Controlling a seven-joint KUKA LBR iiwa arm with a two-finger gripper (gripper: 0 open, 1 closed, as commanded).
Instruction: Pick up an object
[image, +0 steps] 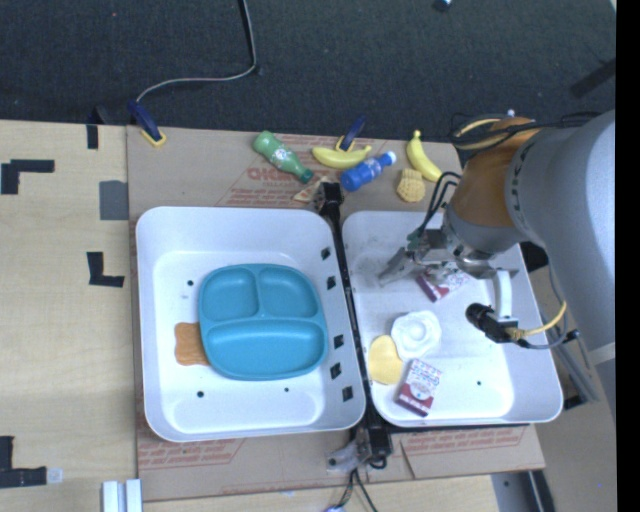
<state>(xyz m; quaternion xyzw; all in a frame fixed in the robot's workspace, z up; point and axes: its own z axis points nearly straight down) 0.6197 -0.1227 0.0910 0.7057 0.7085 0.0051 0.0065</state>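
A small red-and-white packet (437, 287) lies in the right-hand white bin (520, 395), just under the arm's wrist, with a round white lid-like piece (416, 331) near it. The two-finger gripper (398, 266) hangs beside it, prongs splayed apart and empty. It looks like the approach step; next it needs to centre over one item and descend.

Orange food piece (187, 344) half under the blue tray (263, 321).
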